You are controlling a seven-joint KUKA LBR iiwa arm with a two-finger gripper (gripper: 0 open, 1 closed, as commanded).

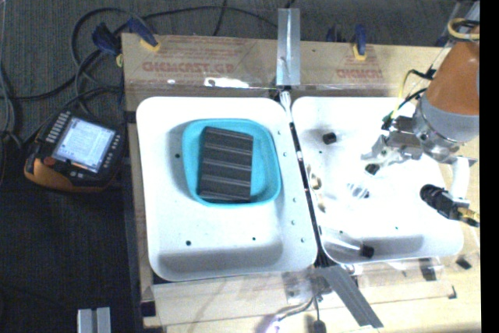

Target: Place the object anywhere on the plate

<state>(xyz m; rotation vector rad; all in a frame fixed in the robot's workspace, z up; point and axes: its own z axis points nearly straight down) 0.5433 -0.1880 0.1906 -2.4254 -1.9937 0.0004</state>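
Object (227, 164), a dark grey ribbed rectangular block, lay flat on the blue plate (269, 168), roughly centred, long side running toward the far edge. Plate rim showed all around it. The plate sat inside the left bin (156, 191), toward its far half.

The gripper (380, 157) hung over the right bin (405, 234), in its right-hand part and well apart from the block and plate. Could not tell whether the gripper was open or closed, as the tip was small and blurred against the white. Nothing could be made out in it. The grey arm (456, 117) with its orange band (460, 78) came in from the right edge. A black cylindrical part (438, 200) stuck out below the wrist.

In the right bin there was a small black piece (329, 138) near the far-left corner and another small black piece (366, 251) by the near wall. A faint clear or grey bit (357, 191) lay between them, too blurred to identify.

A cardboard strip (195, 62) with printed lettering ran along the far side of the surface, with blue clamps (143, 32) on it. An upright metal bar (288, 47) stood behind the seam between the bins. A handheld pendant (78, 148) with a lit screen lay on the dark floor at left, with cables around it.
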